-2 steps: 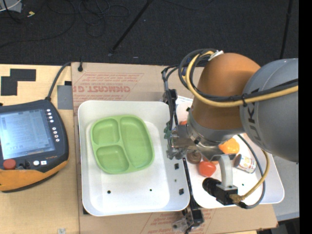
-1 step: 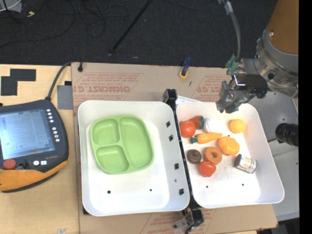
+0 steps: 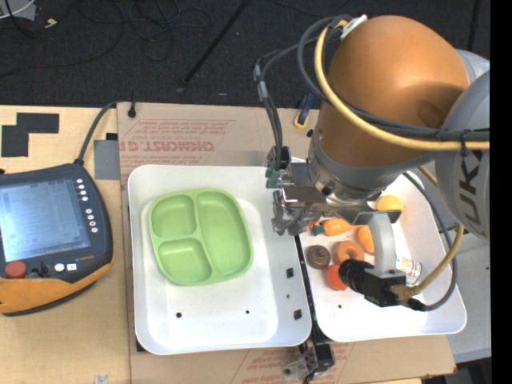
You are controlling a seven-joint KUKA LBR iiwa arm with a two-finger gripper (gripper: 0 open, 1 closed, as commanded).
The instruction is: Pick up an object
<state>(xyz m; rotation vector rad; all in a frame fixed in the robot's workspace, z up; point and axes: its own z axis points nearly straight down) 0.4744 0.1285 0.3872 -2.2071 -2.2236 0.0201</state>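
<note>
The right bin (image 3: 400, 326) holds several small toy foods. An orange carrot (image 3: 338, 227) lies beside a brown round piece (image 3: 318, 255), an orange ring (image 3: 349, 252) and a red piece (image 3: 334, 278). A yellow-orange fruit (image 3: 390, 204) sits farther back, partly under the arm. A small labelled bottle (image 3: 408, 268) lies at the right. My gripper (image 3: 282, 216) hangs low over the rim between the two bins, just left of the carrot. Nothing shows in its grasp. The big orange wrist hides the back of the right bin.
The left bin (image 3: 208, 314) holds a green divided plate (image 3: 200, 237). A teach pendant (image 3: 48, 230) lies on the bench at the far left. Both bins rest on cardboard (image 3: 184, 138), with cables behind it.
</note>
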